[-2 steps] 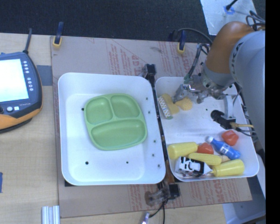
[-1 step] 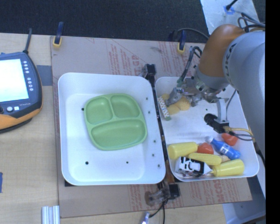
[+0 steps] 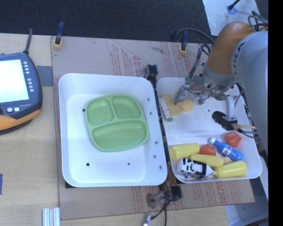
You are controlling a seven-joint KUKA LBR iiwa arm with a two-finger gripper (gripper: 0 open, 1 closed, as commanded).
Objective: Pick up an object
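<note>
A light wooden bench [image 3: 19, 164] seen from above, with a brown cardboard sheet [image 3: 118, 55] laid across it — clamps [image 3: 58, 37] pin its far edge. Beyond the bench lies dark carpet [image 3: 108, 8]. At the left edge rests a handheld control pendant [image 3: 12, 91] with a bright white screen

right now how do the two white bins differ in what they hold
The left bin holds a single thing, a green divided plate lying flat near its middle. The right bin holds many small things: a blue bottle and yellow pieces heaped at its near end, and a yellow piece at its far end, where the gripper hangs. Both bins are shallow, white and set side by side.
</note>
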